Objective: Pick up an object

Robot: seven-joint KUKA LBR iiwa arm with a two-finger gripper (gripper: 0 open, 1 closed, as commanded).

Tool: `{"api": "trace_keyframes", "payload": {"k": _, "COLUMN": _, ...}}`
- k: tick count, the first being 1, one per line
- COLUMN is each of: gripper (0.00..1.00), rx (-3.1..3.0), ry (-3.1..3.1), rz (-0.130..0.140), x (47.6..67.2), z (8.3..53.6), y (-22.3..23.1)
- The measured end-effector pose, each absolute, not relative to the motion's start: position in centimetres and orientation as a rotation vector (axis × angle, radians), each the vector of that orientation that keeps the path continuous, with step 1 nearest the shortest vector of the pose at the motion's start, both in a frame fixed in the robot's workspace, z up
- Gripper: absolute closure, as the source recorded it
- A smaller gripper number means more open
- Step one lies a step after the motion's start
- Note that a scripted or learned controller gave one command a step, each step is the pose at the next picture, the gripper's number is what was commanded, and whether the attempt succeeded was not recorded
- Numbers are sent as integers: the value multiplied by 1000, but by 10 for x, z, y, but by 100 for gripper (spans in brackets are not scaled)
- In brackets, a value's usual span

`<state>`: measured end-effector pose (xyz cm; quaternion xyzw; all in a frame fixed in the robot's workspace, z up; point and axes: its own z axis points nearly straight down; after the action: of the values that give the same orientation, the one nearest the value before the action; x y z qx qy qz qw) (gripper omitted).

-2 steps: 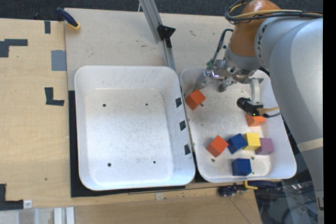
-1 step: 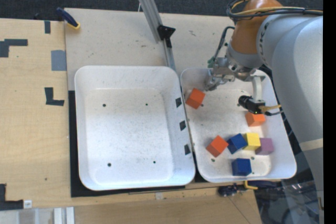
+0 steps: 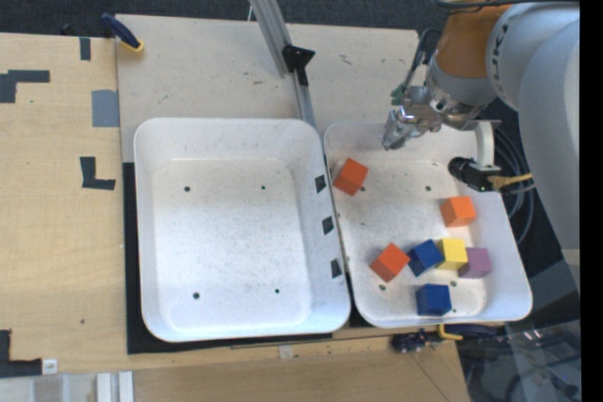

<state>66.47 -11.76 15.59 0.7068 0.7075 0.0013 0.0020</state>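
My gripper [image 3: 396,135] hangs over the far end of the right bin [image 3: 509,297], with nothing visible between its fingers. An orange cube [image 3: 350,175] lies below and to the left of it, close to the bin's left wall. Toward the near end sit another orange cube [image 3: 458,211], an orange-red cube [image 3: 389,262], a blue cube [image 3: 426,256], a yellow cube [image 3: 454,252], a purple cube [image 3: 476,263] and a second blue cube [image 3: 433,299].
The left bin [image 3: 151,146] stands beside the right one, their walls touching along the middle. A slanted metal rail [image 3: 264,0] crosses the bench behind the bins. The grey arm [image 3: 528,42] fills the upper right.
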Motion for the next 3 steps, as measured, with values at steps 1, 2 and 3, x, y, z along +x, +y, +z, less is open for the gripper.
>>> {"api": "trace_keyframes", "payload": {"k": 1, "gripper": 100, "rx": 2216, "ry": 2220, "rz": 5, "x": 666, "z": 220, "y": -120}}
{"api": "trace_keyframes", "payload": {"k": 2, "gripper": 100, "rx": 2216, "ry": 2220, "rz": 5, "x": 667, "z": 274, "y": -119}}
{"api": "trace_keyframes", "payload": {"k": 3, "gripper": 100, "rx": 2219, "ry": 2227, "rz": -3, "x": 636, "z": 260, "y": -79}}
